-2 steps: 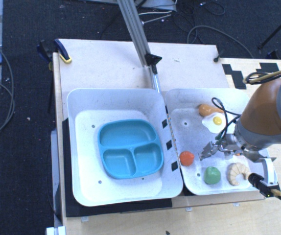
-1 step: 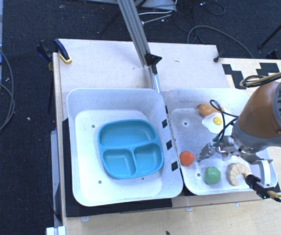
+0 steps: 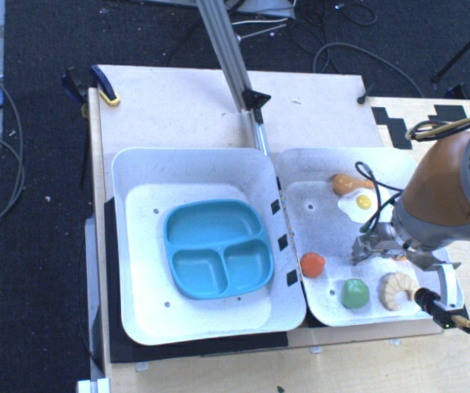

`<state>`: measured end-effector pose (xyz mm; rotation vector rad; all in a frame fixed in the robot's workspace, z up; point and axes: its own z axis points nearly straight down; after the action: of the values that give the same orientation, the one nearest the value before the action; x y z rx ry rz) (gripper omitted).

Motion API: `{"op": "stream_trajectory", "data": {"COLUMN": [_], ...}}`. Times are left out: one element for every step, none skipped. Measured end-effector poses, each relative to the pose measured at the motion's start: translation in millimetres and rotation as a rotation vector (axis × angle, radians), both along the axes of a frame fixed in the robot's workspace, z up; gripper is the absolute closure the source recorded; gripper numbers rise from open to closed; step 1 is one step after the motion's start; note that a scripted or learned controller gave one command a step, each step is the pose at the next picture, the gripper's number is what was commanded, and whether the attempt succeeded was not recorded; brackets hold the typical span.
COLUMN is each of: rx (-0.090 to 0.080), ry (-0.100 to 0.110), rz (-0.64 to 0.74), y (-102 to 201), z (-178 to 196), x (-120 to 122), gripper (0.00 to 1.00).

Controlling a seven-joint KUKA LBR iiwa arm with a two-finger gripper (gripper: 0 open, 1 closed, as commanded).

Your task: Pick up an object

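Observation:
The right bin (image 3: 317,188) holds several toy foods. A fried egg (image 3: 359,205) lies near its middle, with an orange piece (image 3: 345,184) just behind it. A red tomato (image 3: 312,263), a green round piece (image 3: 354,292) and a tan croissant (image 3: 397,289) sit along the front. My gripper (image 3: 369,246) hangs low in this bin, between the egg and the croissant, to the right of the tomato. I see nothing between its fingers.
A blue three-compartment tray (image 3: 217,247) lies in the left bin (image 3: 137,219). A slanted metal pole (image 3: 228,43) rises from behind the bins. The arm's grey and orange body (image 3: 444,195) covers the right bin's far right side.

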<state>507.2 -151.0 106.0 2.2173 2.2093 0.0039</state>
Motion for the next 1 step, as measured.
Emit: {"op": "stream_trajectory", "data": {"rx": [0.005], "ry": [0.006], "rz": [0.006], "y": [0.6], "z": [48.4], "x": [10.6], "gripper": [1.0]}}
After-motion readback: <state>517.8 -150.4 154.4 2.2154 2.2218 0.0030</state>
